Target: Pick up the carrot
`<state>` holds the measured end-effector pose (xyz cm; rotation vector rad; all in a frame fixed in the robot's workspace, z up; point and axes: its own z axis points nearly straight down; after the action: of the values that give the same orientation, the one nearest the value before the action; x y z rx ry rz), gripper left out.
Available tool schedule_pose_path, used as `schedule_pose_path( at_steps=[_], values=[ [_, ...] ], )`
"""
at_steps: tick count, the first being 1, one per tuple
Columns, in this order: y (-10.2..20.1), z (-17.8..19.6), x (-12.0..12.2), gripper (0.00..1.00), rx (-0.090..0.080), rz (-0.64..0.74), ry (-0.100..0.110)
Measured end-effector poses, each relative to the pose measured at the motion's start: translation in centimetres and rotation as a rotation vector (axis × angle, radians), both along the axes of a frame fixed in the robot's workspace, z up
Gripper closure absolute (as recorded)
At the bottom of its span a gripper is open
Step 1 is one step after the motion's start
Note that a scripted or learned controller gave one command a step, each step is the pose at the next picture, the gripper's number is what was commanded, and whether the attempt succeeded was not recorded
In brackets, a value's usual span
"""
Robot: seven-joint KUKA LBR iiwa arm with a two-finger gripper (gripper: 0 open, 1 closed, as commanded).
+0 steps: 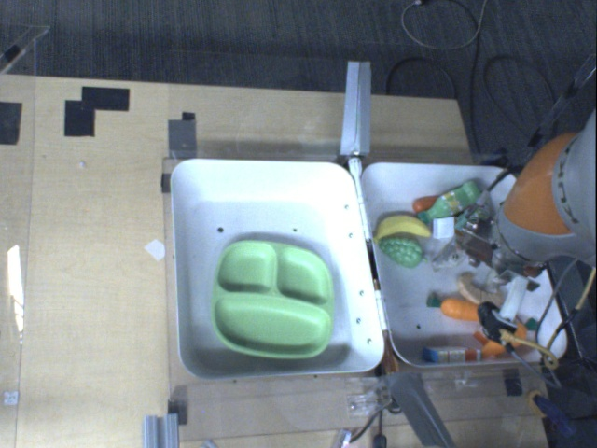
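Starting at the left of the frame, the left bin (187,250) holds one thing, a green sectioned plate (274,297) lying flat in its lower middle, which has no part in this task. A metal divider post (354,110) stands at the top between the two bins.

Across the shared rim, the right bin (401,334) carries the clutter. Near its upper left lie a yellow toy (403,225) and a green studded brush-like piece (403,250), touching each other. Above and to the right of them sits a green bottle-like item with a red-orange end (448,200). Along the bin's lower edge lies a slim marker-like item (446,354).

The carrot (457,308) lies on the bin floor in the lower middle of the right bin, orange with a small green tip pointing left, resting flat and not lifted.

Farther right, the arm's orange band and grey wrist hang over the bin's right side, and the gripper (480,269) sits low, just above and to the right of the carrot. Whether it is open or closed cannot be told from this angle, since wrist and cables crowd it.

By this evidence the pick-up is not yet done: the approach looks nearly complete, but closing on the carrot and raising it are both left.
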<state>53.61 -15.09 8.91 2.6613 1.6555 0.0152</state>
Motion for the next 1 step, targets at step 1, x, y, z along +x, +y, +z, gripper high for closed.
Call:
schedule_pose_path(
  at_steps=[1],
  values=[
    [2.87,0.06,-4.46,0.0,0.001,-0.09,-0.003]
  ],
)
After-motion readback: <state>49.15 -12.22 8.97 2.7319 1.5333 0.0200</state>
